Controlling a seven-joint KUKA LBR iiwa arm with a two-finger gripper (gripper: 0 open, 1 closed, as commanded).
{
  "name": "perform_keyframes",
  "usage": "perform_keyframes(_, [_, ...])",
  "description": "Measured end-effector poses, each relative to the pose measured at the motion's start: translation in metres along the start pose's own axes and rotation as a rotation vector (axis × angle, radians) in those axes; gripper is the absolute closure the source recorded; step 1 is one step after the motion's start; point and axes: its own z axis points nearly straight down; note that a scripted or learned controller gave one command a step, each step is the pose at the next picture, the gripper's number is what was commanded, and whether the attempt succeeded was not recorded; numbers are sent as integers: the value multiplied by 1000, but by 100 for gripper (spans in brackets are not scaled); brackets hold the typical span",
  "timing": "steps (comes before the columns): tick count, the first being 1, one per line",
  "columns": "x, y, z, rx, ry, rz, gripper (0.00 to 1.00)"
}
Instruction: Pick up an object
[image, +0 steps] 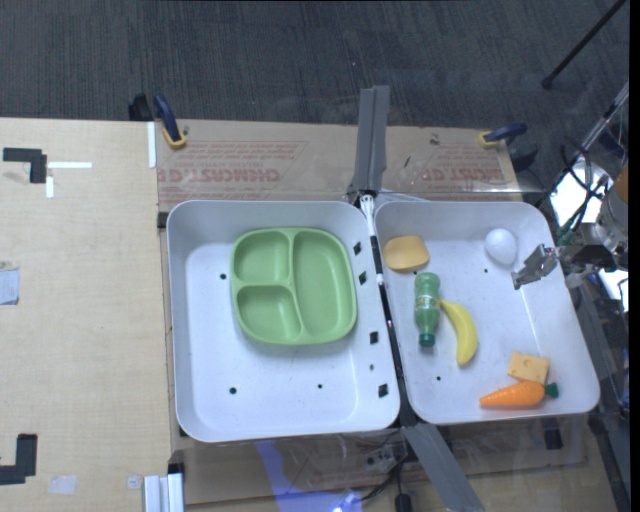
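Observation:
The right bin (560, 330) holds a tan bun-like piece (406, 253), a white ball (500, 244), a green bottle (427, 308) lying down, a banana (461, 331), a yellow cheese block (528, 368) and an orange carrot (515, 396). My gripper (535, 266) hangs over the bin's right side, just right of and below the white ball, apart from it. Nothing shows in its grasp.
The left bin (200, 330) bears a green divided plate (295, 287). A grey divider bar (372, 140) runs between the bins at the back. Blue clamps (168, 120) sit at the bench's back corners. Bare floor lies in the right bin's middle right.

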Motion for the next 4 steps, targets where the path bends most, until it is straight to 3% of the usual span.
perform_keyframes(1, [-14, 0, -37, -3, -2, -129, 0])
perform_keyframes(2, [25, -4, 41, 0, 0, -120, 0])
perform_keyframes(3, [89, -10, 116, -2, 0, -40, 0])
perform_keyframes(4, [88, -10, 108, -1, 0, -36, 100])
